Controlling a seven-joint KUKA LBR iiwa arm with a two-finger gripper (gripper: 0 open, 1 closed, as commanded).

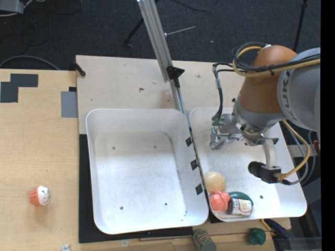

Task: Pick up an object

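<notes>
The bottle point(234, 203) is laid flat, long axis left-right, red cap leftward. It is seen well below the gripper point(219, 140), apart from it; whether the fingers are spread cannot be told.

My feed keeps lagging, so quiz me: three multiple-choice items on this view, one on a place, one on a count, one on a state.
1. Where is the tan ball?
A. left bin
B. right bin
C. bench outside the bins

2. How many things lie in the right bin?
A. one
B. three
C. six

3. How does the bottle lie?
A. upright
B. on its side
C. lifted off the bin floor

Answers:
1 B: the tan ball sits in the right bin, near the divider.
2 B: ball, red toy and bottle.
3 B: the bottle rests lengthwise on the floor, below the claw.
</notes>
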